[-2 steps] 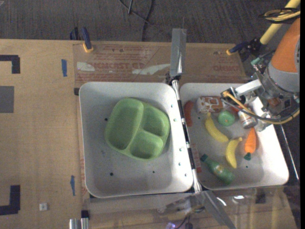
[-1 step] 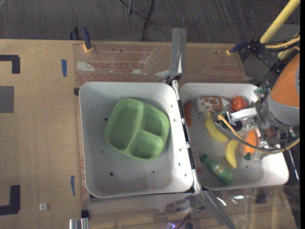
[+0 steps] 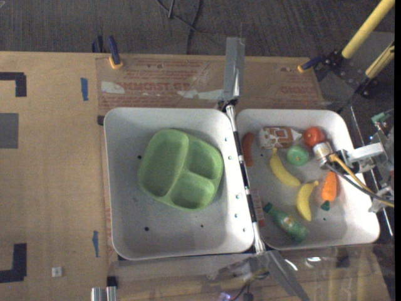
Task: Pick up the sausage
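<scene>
One sausage (image 3: 249,149); arm (image 3: 369,153) mostly off-frame

Colours as I read them from my console. The left bin (image 3: 125,231) and the right bin (image 3: 357,231) are both plain white. The divided plate (image 3: 182,168) is a uniform light green. The sausage (image 3: 248,149) is reddish-brown and unpatterned. I see the carton (image 3: 279,137) as white with red-orange print. The tomato (image 3: 313,135) is red-orange. The round fruit (image 3: 298,156) is green with a pale spot. The upper banana (image 3: 283,171) and the lower banana (image 3: 305,199) are plain yellow. The carrot (image 3: 329,188) is orange with a dark green tip. The bottle (image 3: 287,221) is green with a paler label. The bench (image 3: 50,168) is tan, and on it I note a blue tape strip (image 3: 84,88) and a black corner mark (image 3: 15,83).
</scene>
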Motion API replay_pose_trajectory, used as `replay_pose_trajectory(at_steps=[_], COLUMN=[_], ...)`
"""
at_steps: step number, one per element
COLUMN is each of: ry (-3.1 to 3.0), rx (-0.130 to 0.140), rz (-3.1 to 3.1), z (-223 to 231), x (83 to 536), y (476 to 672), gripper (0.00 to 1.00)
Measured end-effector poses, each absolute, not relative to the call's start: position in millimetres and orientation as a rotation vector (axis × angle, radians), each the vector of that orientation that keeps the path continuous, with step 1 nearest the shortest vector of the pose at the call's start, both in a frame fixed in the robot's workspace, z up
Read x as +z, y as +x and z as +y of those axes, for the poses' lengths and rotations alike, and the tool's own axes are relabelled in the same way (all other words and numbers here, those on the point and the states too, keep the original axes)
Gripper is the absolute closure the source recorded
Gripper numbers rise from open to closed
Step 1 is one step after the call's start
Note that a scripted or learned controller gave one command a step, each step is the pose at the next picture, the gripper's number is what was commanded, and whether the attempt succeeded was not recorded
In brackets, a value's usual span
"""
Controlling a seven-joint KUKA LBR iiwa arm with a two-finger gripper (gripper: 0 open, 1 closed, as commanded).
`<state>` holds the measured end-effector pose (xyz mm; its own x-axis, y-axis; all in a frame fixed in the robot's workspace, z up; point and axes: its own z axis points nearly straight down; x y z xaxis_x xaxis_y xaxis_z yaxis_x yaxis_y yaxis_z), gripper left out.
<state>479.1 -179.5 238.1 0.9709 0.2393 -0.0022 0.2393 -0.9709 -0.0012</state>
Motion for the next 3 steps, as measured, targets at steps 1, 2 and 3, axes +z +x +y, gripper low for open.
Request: replay_pose_trajectory(at_steps=[1,2,3], ry=[-2.959,-3.12,-3.108], rx=[0.001,0.008,0.001], rz=[-1.059,-0.33,-0.456], z=[-129.4,-134.5,19.1], x=[340.7,226.4,286.0], y=[480.1,478.7,479.5], gripper=[0.0,0.0,0.0])
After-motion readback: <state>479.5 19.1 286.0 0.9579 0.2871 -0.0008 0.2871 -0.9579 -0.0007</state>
